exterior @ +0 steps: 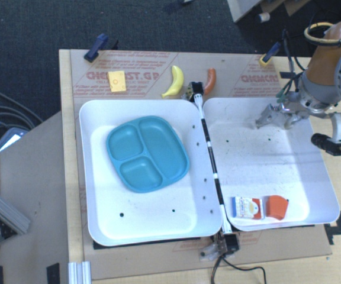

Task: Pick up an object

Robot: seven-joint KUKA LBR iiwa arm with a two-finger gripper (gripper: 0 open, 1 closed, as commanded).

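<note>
My pincer [270,116] hung over the far part of the right bin [312,176], close to that bin's back rim, with my arm [327,70] reaching in from the right side. Its two fingers stood apart, pointing toward the left, and nothing lay between them; I held no object.

The thing nearest to a pick was a small carton [259,208], white with blue and red print at one end and an orange end at the other. It lay flat in the near corner of the right bin, just beside the near rim and close to the divider between the two bins. It was well apart from my pincer, which sat at the opposite end of the same bin.

In the left bin [99,218] a blue divided plate [147,153] with three compartments rested flat, somewhat toward the far side of that bin.

Outside the bins, on the desk [70,158] behind them, lay a yellow banana [174,81], and just beside it to the right an orange sausage-shaped piece [209,80]. A small yellow square block [116,82] sat further left on the printed board, and a blue clamp [95,48] gripped the desk's far left corner.
</note>
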